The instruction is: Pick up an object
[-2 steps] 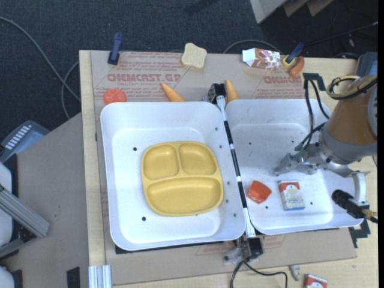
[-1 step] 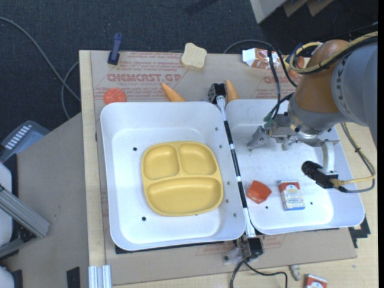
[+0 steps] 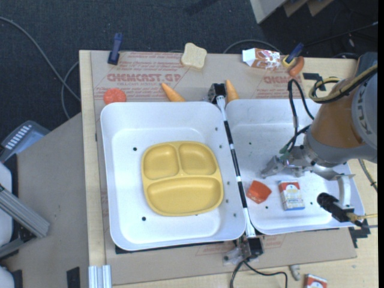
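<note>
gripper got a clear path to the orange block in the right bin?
Probably yes. The gripper hangs just above and right of the orange block, which lies apart from the small white carton beside it on the right bin floor, nothing lying on it.

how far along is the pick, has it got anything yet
Done: the arm has reached into the right bin. In hand: the gripper hovers just above the orange block and small carton, both lying on the bin floor, ungrasped. Left: closing on one and lifting it.
</note>
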{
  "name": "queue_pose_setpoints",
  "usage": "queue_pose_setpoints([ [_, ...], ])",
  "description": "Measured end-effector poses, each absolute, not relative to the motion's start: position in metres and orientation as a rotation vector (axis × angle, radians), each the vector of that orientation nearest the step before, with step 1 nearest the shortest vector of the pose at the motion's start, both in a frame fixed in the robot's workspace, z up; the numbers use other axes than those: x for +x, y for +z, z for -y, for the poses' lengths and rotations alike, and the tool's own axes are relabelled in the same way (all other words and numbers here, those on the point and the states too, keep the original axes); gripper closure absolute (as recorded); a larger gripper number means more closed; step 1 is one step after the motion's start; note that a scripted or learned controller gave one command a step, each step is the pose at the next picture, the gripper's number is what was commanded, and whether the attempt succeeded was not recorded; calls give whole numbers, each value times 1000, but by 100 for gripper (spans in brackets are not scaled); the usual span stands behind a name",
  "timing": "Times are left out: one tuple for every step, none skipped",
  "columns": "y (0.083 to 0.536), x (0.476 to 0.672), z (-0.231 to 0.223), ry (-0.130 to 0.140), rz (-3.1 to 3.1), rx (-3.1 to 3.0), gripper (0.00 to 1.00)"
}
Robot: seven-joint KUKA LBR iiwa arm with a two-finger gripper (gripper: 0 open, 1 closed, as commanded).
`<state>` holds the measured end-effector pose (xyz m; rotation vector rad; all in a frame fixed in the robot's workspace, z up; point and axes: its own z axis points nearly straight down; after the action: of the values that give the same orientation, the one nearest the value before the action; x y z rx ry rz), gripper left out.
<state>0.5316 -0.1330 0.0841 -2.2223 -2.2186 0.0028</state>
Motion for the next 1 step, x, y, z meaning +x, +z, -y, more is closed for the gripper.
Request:
queue_pose_setpoints([
  [163, 532, 211, 0, 2222, -2225, 0],
])
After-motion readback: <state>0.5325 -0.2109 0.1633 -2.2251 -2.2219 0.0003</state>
